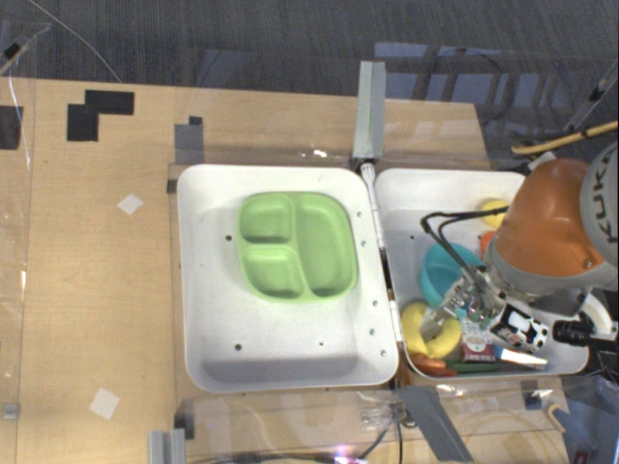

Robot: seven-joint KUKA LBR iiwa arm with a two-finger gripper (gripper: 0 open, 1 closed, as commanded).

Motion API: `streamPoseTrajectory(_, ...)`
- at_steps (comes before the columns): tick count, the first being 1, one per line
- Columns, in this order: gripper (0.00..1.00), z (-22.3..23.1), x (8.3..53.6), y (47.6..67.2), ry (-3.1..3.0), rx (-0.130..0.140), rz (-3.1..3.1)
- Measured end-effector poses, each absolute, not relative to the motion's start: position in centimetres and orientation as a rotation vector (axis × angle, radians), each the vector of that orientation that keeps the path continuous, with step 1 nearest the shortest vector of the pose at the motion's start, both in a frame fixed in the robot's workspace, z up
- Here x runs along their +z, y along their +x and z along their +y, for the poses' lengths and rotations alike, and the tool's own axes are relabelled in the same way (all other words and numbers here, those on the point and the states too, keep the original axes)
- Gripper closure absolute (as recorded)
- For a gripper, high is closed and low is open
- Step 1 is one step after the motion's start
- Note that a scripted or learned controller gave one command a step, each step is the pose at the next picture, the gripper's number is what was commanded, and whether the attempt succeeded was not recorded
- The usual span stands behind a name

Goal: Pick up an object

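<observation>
One gripper (pixel 462 309) hangs low over the near left part of the right bin (pixel 406 201), at the end of a grey arm (pixel 556 230) with a broad orange band that reaches in across the bin's right edge. Whether the gripper is released or clenched cannot be told, because the wrist and cables crowd that spot. Just beside it, toward the bin's near left corner, lies a yellow ring-shaped toy (pixel 426 329), which looks to be touching or nearly touching the gripper's tip. A teal cup (pixel 443 271) sits just behind the gripper, nearer the bin's left wall. A second yellow object (pixel 494 211) shows partly from under the orange band, toward the bin's far edge. Along the bin's near edge lie small items in red, green and white, too jumbled to name. The left bin (pixel 208 288) touches the right one along their shared edge and carries a light green divided plate (pixel 295 246) with three compartments, set around its middle, slightly toward the far edge. Both bins rest on a pale wooden bench (pixel 87 259).
</observation>
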State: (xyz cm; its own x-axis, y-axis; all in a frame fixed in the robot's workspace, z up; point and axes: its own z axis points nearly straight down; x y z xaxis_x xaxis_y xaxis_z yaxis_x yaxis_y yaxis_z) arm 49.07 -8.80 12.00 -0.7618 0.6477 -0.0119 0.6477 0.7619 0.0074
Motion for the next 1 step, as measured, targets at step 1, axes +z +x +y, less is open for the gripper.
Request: streamPoseTrajectory(1,1.00,1.90,18.88,51.38,1.217,0.010,2.883)
